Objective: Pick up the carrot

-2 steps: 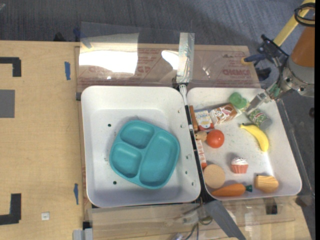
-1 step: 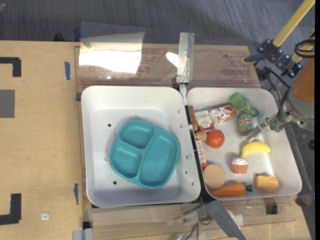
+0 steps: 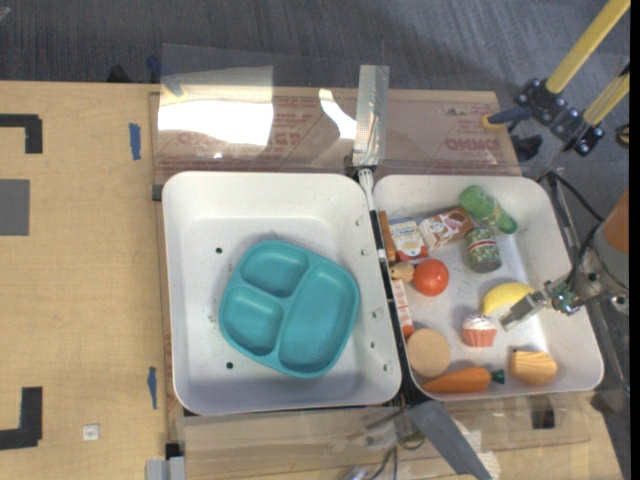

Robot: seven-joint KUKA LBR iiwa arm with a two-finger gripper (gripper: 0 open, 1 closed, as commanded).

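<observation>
The carrot (image 3: 458,380) is orange and lies flat along the front wall of the right bin (image 3: 578,340), between a round tan bun (image 3: 429,351) and a yellow-orange pastry (image 3: 532,366). My gripper (image 3: 532,308) reaches in over the bin's right side, just right of a yellow lemon (image 3: 505,296). It sits above and to the right of the carrot, well apart from it. Nothing shows in its grasp.
The right bin also holds a pink cupcake (image 3: 479,330), a red tomato (image 3: 431,277), a green-labelled can (image 3: 483,251), a green bottle (image 3: 487,209) and small cartons (image 3: 428,233). A teal divided plate (image 3: 290,308) lies in the left bin (image 3: 190,268).
</observation>
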